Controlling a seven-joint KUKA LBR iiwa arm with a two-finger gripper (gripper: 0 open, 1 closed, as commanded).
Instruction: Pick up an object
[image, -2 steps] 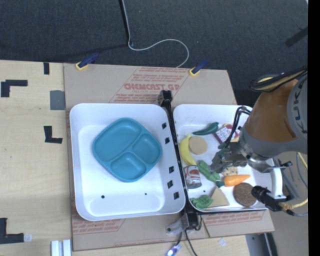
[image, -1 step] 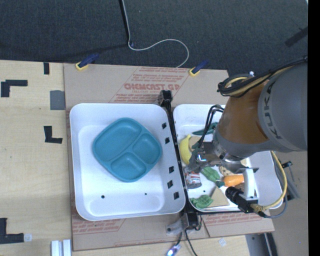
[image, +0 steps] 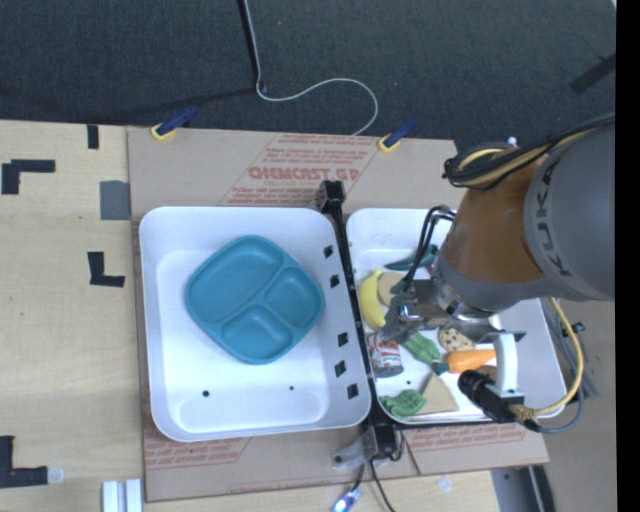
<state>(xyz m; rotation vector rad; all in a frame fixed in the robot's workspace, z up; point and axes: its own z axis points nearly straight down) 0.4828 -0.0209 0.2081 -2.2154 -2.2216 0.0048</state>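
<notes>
The right bin (image: 372, 228) holds a heap of small toy foods: a yellow banana-like piece (image: 372, 298), a green leafy piece (image: 405, 403), another green piece (image: 422, 349), an orange carrot-like piece (image: 470, 358) and a red-and-white item (image: 386, 355). My gripper (image: 408, 312) hangs low over this heap, just right of the yellow piece, under the grey and orange wrist (image: 500, 235). The wrist hides much of the bin's middle.
The left bin (image: 170, 400) holds a blue sectioned plate (image: 254, 297). A black divider (image: 343, 290) runs between the bins. Cables loop around the wrist and along the right bin's right edge (image: 572, 350). Cardboard lies under both bins.
</notes>
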